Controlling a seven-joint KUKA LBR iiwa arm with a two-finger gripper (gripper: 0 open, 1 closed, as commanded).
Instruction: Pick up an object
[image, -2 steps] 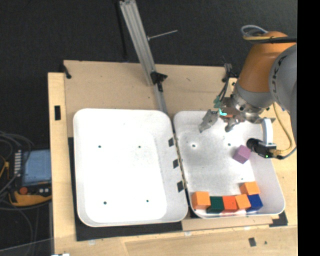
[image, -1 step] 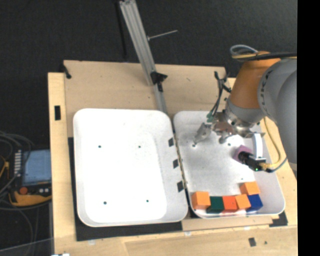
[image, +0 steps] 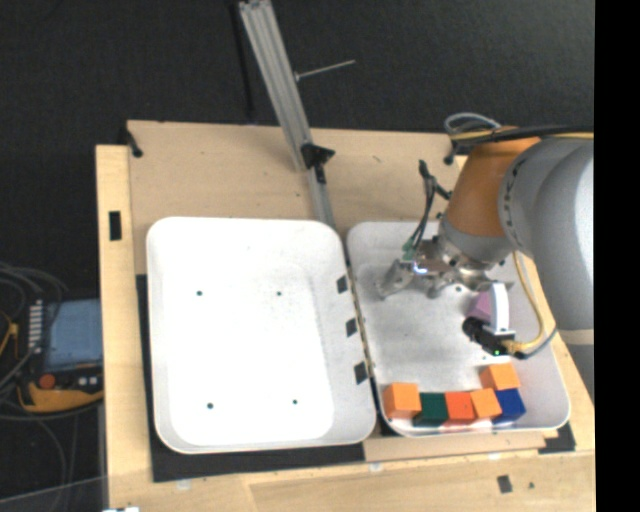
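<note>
- Hovering over the upper part of the right bin (image: 400, 330), the hand (image: 412, 277) hangs from the grey arm (image: 545, 215) with its orange band.
- Whether the hand is open or closed cannot be told; nothing shows clearly in its grip.
- Below the hand, well apart, blocks cluster along the bin's near edge: orange block (image: 403, 398), green block (image: 433, 408), blue block (image: 510, 403).
- Left of the hand lies the left bin (image: 245, 330) on the desk (image: 200, 170).

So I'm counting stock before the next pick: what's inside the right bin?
The right bin holds blocks along its near edge: four orange blocks, a green block and a blue block. The arm covers the bin's far right, so anything beneath it is hidden.
</note>
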